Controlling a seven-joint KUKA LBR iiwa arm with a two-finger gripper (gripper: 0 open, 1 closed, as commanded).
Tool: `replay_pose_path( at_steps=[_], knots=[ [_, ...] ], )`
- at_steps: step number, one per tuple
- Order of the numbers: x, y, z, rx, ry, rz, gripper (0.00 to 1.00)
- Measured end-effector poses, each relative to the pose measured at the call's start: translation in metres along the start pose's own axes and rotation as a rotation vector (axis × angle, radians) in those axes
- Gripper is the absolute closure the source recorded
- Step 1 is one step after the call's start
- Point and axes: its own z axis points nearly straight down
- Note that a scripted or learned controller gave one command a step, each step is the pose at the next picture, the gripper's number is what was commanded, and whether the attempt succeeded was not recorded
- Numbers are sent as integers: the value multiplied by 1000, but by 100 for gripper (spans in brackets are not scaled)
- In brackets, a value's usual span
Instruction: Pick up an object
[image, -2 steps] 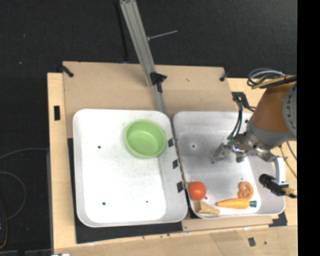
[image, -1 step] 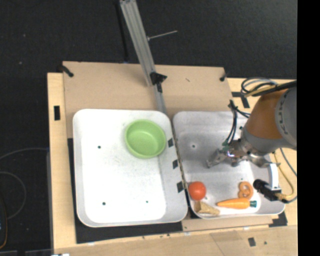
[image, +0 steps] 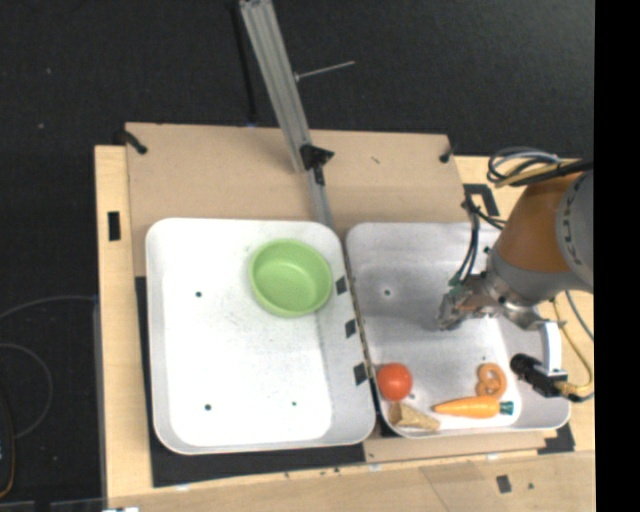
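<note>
Carrot (image: 466, 407) at near edge of right bin (image: 420, 260), long axis left-right, tip pointing left; tomato (image: 394, 381) to its left. Gripper (image: 452, 312) above bin middle; finger state cannot tell. Green bowl (image: 291, 278) in left bin (image: 200, 340).

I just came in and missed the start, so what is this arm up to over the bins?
The grey arm with the orange band reaches in from the right, and its claw is low over the right white bin, on a bare part of the floor. No object is seen between its fingers. The small things lie apart from it along the bin's near edge: a round red tomato, a long orange carrot, a small orange pretzel-like ring and a tan wedge-shaped piece. A round green bowl sits in the left white bin.
</note>
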Motion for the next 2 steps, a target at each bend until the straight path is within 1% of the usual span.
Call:
replay_pose_path(
  at_steps=[1, 2],
  knots=[
    [6, 1, -46, -2, 1, -11, 100],
    [2, 2, -111, -5, -1, -11, 100]
  ],
)
